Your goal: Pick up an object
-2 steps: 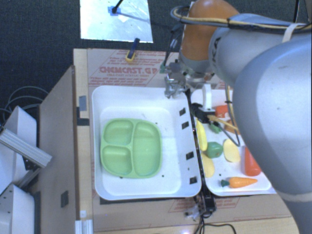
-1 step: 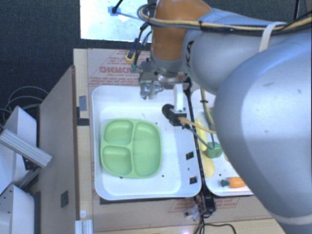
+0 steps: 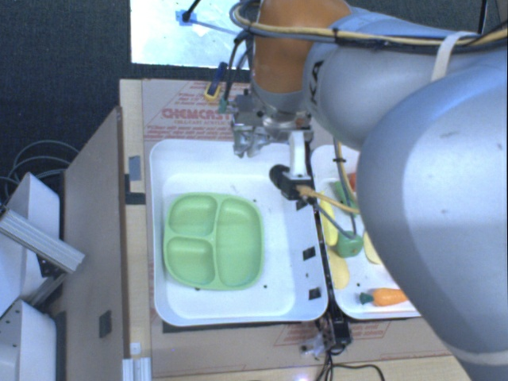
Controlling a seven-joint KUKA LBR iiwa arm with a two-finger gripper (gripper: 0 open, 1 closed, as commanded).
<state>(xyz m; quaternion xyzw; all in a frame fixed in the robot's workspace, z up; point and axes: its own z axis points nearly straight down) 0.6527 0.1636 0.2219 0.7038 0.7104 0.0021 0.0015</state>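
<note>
The gripper (image 3: 252,143) hung over the far rim of the left bin (image 3: 186,312), beyond the green tray (image 3: 213,240); its opening couldn't be told. Pickable toys, including a carrot (image 3: 386,297), lay right of that tray, likely awaiting a reach.

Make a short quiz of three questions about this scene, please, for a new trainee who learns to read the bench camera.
1. True or false: the green divided tray lies in the left bin.
2. How many compartments does the green divided tray have? A) two B) three C) five
3. Fill in: the small carrot lies near the ____ edge of the right bin.

Key
1. True. The tray rests flat on the floor of the left bin.
2. B. One long section is on its right side, two smaller ones on its left.
3. Near, that is the bottom edge in the camera view. The arm hides much of that bin.
</note>
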